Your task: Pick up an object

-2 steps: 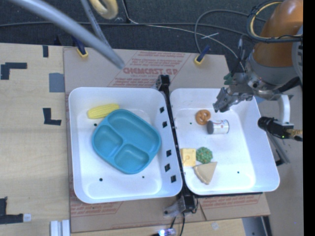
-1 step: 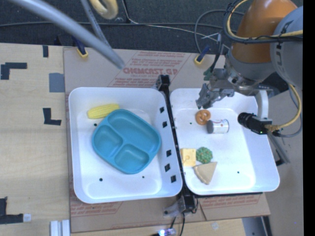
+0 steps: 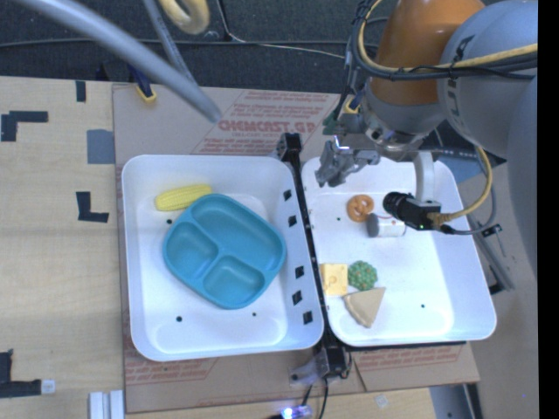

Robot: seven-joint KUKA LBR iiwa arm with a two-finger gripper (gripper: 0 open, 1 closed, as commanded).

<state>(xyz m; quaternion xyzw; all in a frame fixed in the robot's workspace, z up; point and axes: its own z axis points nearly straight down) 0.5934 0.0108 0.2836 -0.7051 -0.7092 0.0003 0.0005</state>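
**Two bins, arm bent over the right one**

Reaching from the right, the arm bends down so its gripper [image 3: 336, 168] hangs over the right bin's [image 3: 437, 317] upper left corner. Fingers seem slightly parted, holding nothing. A small orange ring [image 3: 359, 207] lies just beside it.

arm [image 3: 489, 51]: grey | band: orange | cables: yellow, looped | end effector [image 3: 336, 166]: grey, maybe metal

Bench [image 3: 52, 260] with cardboard and two bins

A cardboard sheet [image 3: 262, 120] lies on the wooden bench; on it sit the left white bin [image 3: 140, 234] and, touching that bin's right wall, the right white bin [image 3: 454, 269]. Black tape marks [image 3: 87, 206] lie left of the cardboard.
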